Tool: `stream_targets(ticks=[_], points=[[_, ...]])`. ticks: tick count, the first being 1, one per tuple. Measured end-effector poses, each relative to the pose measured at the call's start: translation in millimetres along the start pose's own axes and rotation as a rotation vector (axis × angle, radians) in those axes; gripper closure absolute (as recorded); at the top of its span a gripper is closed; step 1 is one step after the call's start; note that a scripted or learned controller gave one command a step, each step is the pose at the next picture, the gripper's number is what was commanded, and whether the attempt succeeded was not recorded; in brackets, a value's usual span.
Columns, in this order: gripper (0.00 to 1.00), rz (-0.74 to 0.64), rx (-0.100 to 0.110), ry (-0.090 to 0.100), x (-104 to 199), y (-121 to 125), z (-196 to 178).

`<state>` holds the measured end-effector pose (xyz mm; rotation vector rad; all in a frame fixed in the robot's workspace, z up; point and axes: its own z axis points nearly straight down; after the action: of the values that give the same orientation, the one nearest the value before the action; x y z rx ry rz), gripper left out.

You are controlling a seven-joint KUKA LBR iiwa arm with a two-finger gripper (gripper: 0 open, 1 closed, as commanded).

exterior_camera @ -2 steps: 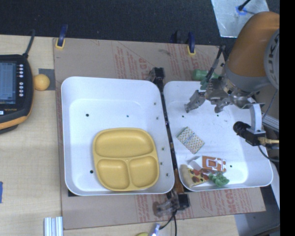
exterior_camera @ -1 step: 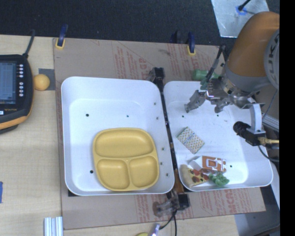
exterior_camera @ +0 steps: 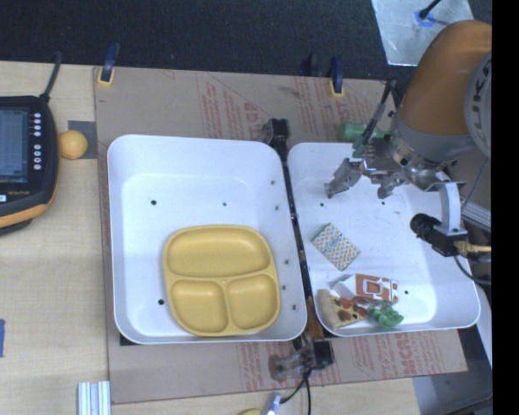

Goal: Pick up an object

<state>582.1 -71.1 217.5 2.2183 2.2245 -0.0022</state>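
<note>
In the right bin (exterior_camera: 415, 309) lie a small patterned packet (exterior_camera: 336, 245) near the middle-left, a red and white carton (exterior_camera: 374, 288) near the front, and a pile of small food-like toys with a green piece (exterior_camera: 363, 313) at the front edge. My gripper (exterior_camera: 362, 182) hangs over the back part of the right bin, its two fingers spread apart with nothing between them. It sits behind and to the right of the patterned packet, clear of it.
The left bin (exterior_camera: 138, 180) holds a yellow three-compartment plate (exterior_camera: 221, 278). A teach pendant (exterior_camera: 13, 158) and a yellow ball (exterior_camera: 73, 143) lie left of the bins. A black cable end (exterior_camera: 431, 229) hangs over the right bin's right side.
</note>
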Motion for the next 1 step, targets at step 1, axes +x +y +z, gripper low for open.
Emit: stream_targets(ticks=[1], points=[[0.00, 0.000, 0.000, 0.000, 0.0, 0.0, 0.0]])
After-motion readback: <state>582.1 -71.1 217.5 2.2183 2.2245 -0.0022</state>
